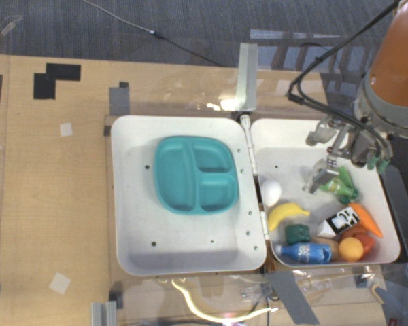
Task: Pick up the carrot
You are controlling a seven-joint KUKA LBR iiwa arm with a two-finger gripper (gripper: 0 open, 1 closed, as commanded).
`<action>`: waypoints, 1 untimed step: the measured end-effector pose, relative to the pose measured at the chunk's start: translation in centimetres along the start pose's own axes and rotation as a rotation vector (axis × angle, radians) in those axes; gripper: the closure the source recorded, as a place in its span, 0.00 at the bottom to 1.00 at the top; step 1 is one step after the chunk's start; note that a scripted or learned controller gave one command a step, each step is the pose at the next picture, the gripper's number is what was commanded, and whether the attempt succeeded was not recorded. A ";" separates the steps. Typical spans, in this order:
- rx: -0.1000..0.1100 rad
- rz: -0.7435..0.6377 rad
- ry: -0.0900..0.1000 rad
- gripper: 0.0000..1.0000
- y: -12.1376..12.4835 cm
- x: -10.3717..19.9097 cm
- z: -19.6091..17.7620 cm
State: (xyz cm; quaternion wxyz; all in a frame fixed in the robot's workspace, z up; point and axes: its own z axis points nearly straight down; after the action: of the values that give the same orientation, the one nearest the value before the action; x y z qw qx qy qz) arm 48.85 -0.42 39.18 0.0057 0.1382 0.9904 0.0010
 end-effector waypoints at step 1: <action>0.000 0.000 0.000 0.00 0.0 0.0 0.0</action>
State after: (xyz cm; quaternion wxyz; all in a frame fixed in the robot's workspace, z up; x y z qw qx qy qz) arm 48.85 -0.42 39.18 0.0057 0.1382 0.9904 0.0010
